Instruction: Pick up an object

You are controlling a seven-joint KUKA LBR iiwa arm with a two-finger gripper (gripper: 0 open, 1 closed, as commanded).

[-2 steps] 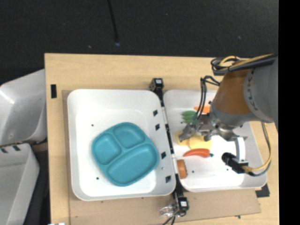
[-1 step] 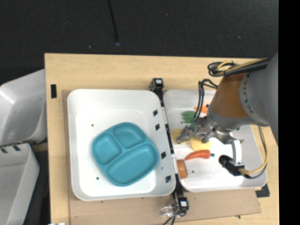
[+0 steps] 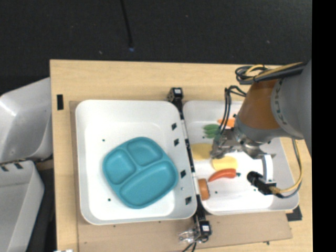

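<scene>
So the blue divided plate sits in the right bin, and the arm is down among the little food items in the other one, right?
Not quite: the camera view shows the blue divided plate in the left bin. The rest holds: the arm's gripper is down in the right bin, among small items such as a red pepper and a yellow piece.

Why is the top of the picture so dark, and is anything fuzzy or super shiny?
In the camera view, the area beyond the bench is unlit, so it looks black; the left bin is brightly lit and nearly washes out to plain white; the blue plate looks matte, without strong glare; the whole view is a bit soft, so the small items beside the claw blur together.
</scene>
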